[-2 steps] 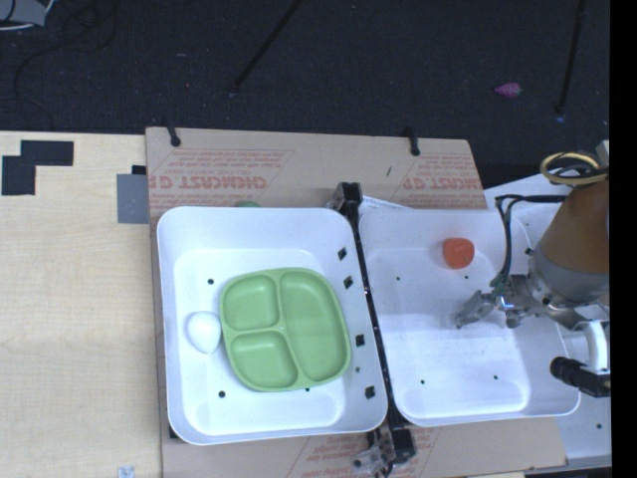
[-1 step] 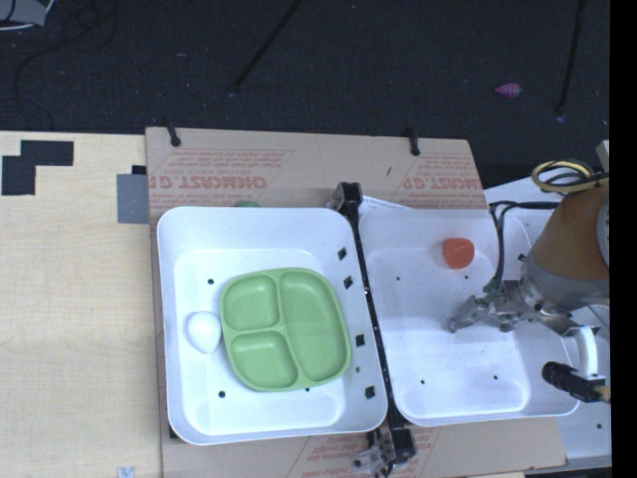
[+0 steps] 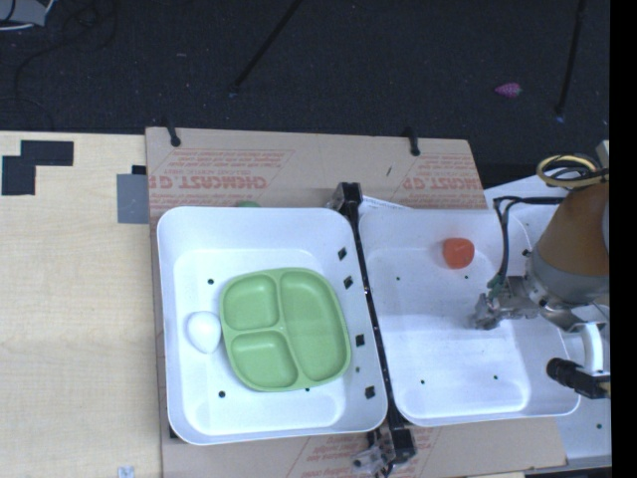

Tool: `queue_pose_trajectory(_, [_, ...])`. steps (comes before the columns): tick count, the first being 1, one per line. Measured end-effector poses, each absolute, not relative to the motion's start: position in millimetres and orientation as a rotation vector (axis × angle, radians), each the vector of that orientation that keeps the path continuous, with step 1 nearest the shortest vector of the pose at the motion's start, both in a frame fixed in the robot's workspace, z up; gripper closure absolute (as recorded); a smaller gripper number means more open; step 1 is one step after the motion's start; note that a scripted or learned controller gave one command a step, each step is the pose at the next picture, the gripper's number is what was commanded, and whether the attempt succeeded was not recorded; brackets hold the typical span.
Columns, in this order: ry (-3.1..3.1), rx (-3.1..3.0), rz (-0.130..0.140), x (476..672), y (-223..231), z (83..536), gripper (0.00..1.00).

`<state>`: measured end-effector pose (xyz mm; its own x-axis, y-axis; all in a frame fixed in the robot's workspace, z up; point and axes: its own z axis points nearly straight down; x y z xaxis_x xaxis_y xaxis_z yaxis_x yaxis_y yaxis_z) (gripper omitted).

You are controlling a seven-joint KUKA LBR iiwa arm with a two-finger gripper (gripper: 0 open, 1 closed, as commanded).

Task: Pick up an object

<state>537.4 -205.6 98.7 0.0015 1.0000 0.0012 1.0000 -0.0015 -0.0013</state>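
The gripper (image 3: 488,312) is hanging low in the right white plastic bin (image 3: 438,406), short of the small orange-red ball (image 3: 458,253), probably lining up a grab; finger state is too blurry to call.

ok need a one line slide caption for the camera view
KUKA arm's pincer low in the right bin near an orange ball; green divided plate and white egg in the left bin.

Glossy green plastic plate (image 3: 285,329) lies in smooth white plastic bin (image 3: 189,237) over matt cardboard (image 3: 299,172).
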Motion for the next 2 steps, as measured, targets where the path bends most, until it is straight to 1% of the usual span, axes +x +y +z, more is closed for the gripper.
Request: queue_pose_trajectory(2, [-2.224, -2.222, -0.001, 542.7, -207.0, 185.5, 1.0])
